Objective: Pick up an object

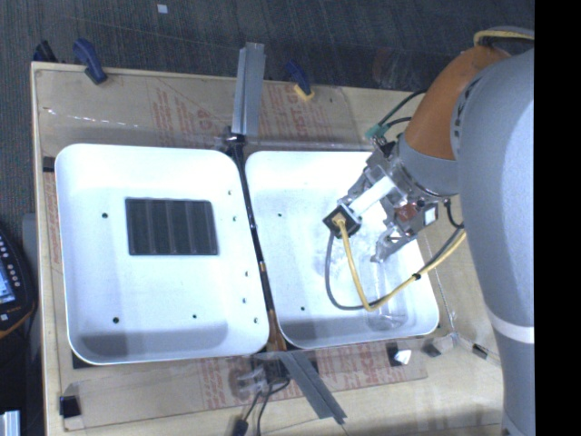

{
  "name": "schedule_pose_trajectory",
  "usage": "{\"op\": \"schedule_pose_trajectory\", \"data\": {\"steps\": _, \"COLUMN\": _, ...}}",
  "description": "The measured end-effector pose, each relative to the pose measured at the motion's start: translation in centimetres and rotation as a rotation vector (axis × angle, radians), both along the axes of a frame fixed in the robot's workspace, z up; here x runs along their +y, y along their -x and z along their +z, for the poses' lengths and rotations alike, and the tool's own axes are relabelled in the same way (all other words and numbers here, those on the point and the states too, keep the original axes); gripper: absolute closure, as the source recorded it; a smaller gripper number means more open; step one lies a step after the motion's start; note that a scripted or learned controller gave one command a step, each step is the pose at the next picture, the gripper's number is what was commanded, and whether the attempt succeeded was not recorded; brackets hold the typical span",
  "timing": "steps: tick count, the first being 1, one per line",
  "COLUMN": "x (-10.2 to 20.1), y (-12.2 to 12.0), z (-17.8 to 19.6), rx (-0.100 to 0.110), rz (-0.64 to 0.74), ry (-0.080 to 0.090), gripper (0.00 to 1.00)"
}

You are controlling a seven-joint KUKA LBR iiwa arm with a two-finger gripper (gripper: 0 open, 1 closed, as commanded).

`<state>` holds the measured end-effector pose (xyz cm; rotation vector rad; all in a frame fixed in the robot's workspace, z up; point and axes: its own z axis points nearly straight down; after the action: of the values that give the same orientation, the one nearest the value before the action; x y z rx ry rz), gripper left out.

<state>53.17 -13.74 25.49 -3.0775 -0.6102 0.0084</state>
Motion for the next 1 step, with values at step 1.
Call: {"op": "schedule_pose_trajectory", "data": {"steps": 1, "x": -2.26, "y": 0.61, "z": 0.14, "rx": 0.001, "rz": 0.312, "ry": -0.003, "gripper": 0.0}}
